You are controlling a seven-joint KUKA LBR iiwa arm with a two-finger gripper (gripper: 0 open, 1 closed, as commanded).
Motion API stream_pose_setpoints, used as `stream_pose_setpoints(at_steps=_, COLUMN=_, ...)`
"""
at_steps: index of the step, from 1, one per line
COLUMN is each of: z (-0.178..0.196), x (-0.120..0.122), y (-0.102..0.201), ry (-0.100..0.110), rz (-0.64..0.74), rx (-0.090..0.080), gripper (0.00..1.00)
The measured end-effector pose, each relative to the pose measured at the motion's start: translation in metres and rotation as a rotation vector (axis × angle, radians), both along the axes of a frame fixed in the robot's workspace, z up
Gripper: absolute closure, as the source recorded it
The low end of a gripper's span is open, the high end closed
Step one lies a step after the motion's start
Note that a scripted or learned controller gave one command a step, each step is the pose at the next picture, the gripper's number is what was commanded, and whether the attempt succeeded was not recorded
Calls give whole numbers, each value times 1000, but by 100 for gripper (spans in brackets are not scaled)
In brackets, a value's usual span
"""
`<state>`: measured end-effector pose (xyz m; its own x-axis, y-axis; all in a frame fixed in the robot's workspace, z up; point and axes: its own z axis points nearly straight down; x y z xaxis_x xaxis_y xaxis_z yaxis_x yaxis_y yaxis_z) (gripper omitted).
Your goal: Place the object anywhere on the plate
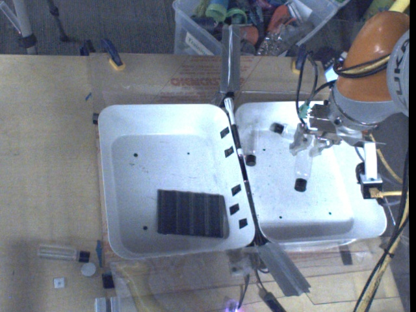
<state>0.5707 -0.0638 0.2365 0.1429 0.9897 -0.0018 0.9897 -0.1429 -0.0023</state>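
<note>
My gripper [305, 149] hovers over the right bin [338, 223], at three o'clock from the dark ribbed rectangular plate [190, 213]; I cannot tell its state. Pickup step: next, descend on the small clear black-capped vial [301, 176].

left bin [130, 132] open above dark plate [191, 214]; divider [237, 155] between bins

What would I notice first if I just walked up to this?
Probably the robot arm's orange band at the upper right, above the right bin. Then the dark ridged plate lying in the left bin. Behind the bench, a clear box holds colourful odds and ends.
</note>
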Motion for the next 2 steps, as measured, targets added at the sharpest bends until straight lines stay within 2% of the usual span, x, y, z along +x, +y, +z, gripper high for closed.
stream_pose_setpoints(at_steps=1, z=-53, x=-15, y=111, ry=5, rz=-258, rx=2, gripper=100)
stream_pose_setpoints(at_steps=2, z=-53, x=50, y=114, ry=-2, rz=107, rx=1, gripper=100)
